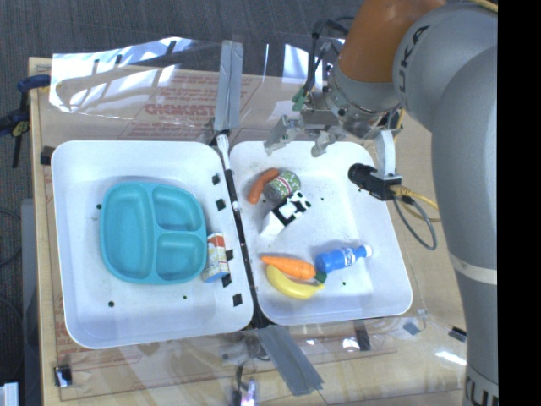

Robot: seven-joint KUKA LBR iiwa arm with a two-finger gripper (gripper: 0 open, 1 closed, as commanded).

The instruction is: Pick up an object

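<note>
Your hand (297,141) hangs over the back edge of the right bin (385,260), metal fingers spread apart, nothing between them. Above it you see the orange band (380,15) and the smooth grey arm (461,142).

Nearest below the hand: a small orange carrot-like piece (261,186), touching a round greenish can (281,184), with a black-and-white boxy item (287,211) just in front of that. All three sit in the right bin's back-left part, near the hand but apart from it.

Further toward the front: one orange carrot (289,266) lying on one yellow banana (292,287), and one blue bottle with white cap (341,258) beside them.

Left bin (76,311): one teal plastic divided tray (152,231), three compartments, rounded corners; one small labelled carton (216,257) at its right edge, against the bin wall.

Two shallow white bins, side by side on the table (110,100), clear plastic sheeting behind.
</note>
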